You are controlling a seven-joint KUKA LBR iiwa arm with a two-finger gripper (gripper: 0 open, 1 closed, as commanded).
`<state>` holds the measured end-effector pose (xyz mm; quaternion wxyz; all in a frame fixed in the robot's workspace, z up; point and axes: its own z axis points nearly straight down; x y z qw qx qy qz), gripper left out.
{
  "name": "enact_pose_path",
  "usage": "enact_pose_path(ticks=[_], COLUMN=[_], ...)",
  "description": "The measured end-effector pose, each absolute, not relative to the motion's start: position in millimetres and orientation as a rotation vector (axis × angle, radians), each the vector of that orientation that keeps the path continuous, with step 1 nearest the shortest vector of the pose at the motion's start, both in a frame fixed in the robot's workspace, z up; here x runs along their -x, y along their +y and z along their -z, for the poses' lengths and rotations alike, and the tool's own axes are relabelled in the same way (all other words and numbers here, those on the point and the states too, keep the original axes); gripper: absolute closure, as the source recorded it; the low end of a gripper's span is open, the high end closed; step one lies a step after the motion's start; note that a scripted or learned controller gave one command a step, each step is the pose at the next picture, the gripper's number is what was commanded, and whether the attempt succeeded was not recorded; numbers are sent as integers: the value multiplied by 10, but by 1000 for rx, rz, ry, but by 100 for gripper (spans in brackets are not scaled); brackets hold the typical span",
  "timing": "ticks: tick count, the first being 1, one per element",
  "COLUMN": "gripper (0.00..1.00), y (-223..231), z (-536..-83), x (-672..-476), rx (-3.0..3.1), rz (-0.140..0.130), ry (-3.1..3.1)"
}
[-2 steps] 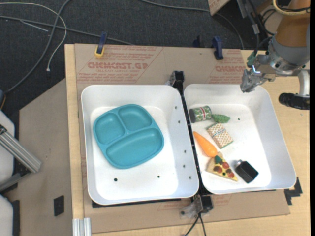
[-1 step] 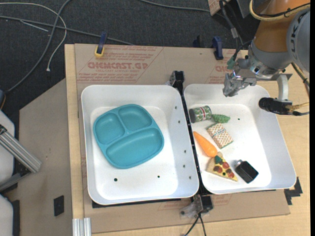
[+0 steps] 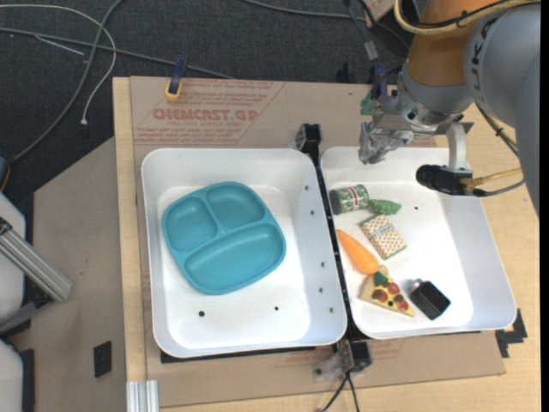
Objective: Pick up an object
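One gripper point(image 3: 375, 148) above the right bin's point(image 3: 480, 230) far rim — finger spread unclear.

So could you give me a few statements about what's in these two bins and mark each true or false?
1. The blue tray lies in the left bin. True.
2. The carrot sits on the blue tray. False: it lies in the right bin.
3. The pizza slice is next to the black block. True.
4. The gripper is over the left bin. False: it is at the right bin's far edge.
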<state>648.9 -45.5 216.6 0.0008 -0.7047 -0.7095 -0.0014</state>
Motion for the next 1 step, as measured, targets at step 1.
enact_pose_path(ticks=[1], gripper=[100], y=[143], z=[-2283], x=[-6442], rx=[2213], rz=[5], ry=[-2229])
